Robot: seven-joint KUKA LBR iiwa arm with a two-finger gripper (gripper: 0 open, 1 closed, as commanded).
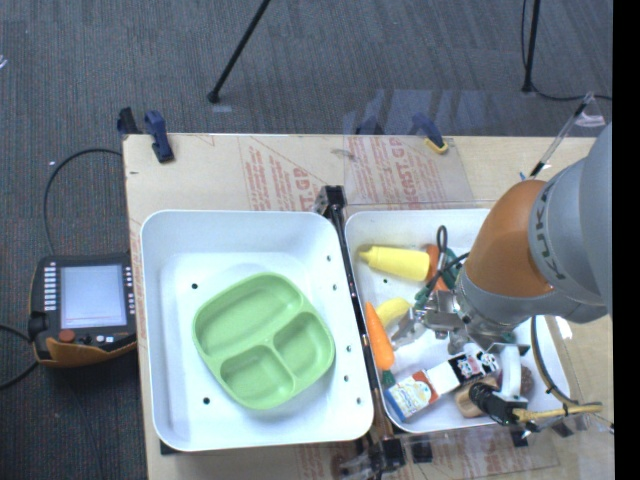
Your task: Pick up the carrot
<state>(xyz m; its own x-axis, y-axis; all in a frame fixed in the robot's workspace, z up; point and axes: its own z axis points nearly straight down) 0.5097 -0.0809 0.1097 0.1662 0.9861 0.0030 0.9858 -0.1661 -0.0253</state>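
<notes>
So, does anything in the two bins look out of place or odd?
Nothing looks spilled or broken. The carrot lies tight along the left wall of the right bin, beside the divider, which may be awkward for the tool. The green divided plate sits askew in the left bin, turned off its edges.

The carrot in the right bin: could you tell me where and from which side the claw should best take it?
Grip the carrot around its middle, coming from above. It lies flat along the right bin's left wall, so the fingers would probably need to close across its narrow width, one slipped between carrot and wall. The claw is just to its right, beside a yellow piece.
</notes>
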